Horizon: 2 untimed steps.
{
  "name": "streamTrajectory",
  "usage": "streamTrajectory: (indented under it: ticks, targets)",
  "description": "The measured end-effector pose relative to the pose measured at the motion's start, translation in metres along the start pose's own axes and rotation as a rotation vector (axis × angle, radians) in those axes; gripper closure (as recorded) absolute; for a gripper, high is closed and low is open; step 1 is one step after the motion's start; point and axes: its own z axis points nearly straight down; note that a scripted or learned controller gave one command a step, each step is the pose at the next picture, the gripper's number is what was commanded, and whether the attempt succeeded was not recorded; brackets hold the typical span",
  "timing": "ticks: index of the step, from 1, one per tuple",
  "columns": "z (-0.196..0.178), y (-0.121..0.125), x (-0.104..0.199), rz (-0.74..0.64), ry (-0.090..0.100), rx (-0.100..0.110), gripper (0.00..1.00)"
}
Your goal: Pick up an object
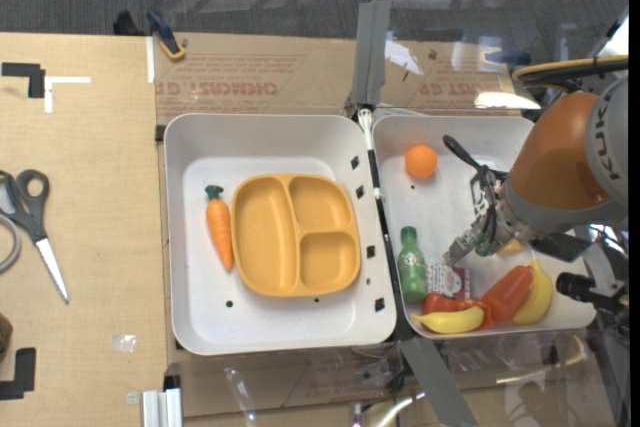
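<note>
Right, from my seat the nearest candidates for picking sit in the right bin (400, 130), clustered at its near edge: a green bottle (411, 263) standing close to the divider, a small red-and-white packet (447, 279) just beside it, a red pepper (500, 295), and two yellow bananas, one lying along the front wall (455, 319) and one curved at the right (537, 295). The pepper touches both bananas. An orange ball (421, 161) rests alone toward the back of that bin.

The gripper (466, 247) hangs low over the packet, just right of the bottle; I cannot tell how it is set, and I see nothing held in it. The grey arm with its orange band (565, 160) covers the bin's right side.

In the left bin (190, 215), a yellow divided plate (297, 234) lies in the middle with a toy carrot (218, 227) right against its left rim. Scissors (38, 230) lie on the bench at far left.
</note>
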Motion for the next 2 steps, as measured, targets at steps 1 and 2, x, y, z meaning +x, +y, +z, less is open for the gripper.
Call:
streamTrajectory:
  ticks: [1, 2]
  targets:
    - [0.000, -0.017, 0.027, 0.426, -0.001, 0.000, 1.00]
    - [-0.001, -0.077, -0.060, 0.512, -0.002, -0.001, 1.00]
